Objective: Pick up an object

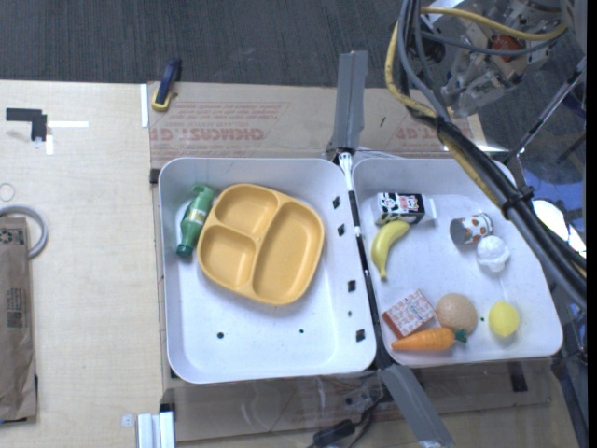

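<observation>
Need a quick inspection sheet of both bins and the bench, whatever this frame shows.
Surface: left bin and right bin, white, side by side.
Job's things: banana, carrot, lemon, green bottle, milk carton.
Clutter: yellow divided plate in left bin.
End effector: raised at top right, fingers unclear.
Cables: yellow and black hoses on arm.
Surroundings: cardboard, paper bag.

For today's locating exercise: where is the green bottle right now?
The green bottle lies in the left bin, near its upper left corner, right beside the left edge of the yellow divided plate.
</observation>
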Available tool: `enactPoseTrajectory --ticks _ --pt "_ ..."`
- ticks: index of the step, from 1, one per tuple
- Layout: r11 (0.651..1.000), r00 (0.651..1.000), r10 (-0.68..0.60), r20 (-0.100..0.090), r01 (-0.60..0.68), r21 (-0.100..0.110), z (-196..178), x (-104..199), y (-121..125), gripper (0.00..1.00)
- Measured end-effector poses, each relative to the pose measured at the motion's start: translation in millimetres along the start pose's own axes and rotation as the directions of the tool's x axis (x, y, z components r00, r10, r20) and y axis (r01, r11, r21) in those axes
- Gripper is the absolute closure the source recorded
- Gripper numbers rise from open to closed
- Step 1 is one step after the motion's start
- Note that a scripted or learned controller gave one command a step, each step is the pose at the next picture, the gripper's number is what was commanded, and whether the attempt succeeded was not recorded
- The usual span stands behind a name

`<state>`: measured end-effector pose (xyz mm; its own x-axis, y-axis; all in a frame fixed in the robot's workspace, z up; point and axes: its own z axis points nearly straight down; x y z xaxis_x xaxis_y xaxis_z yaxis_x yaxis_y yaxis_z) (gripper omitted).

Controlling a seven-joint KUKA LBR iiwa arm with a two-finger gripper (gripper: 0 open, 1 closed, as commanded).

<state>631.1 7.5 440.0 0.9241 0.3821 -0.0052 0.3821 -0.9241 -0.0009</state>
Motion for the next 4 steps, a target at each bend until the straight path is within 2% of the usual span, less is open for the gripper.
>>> enactPoseTrajectory --ticks 1,2,3,4 --pt "0.932 0.932 -0.362 0.001 0.362 -0.001 119.8 -14.0 -13.7 1.00" --pt "0.736 0.736 -0.678 0.001 0.678 -0.003 77.8 2.4 21.2 1.00" --pt "0.706 0.706 -0.708 0.001 0.708 -0.003 19.8 20.6 24.2 1.00" --pt "0.431 0.431 -0.902 0.002 0.902 -0.003 -0.7 12.4 44.2 1.00"
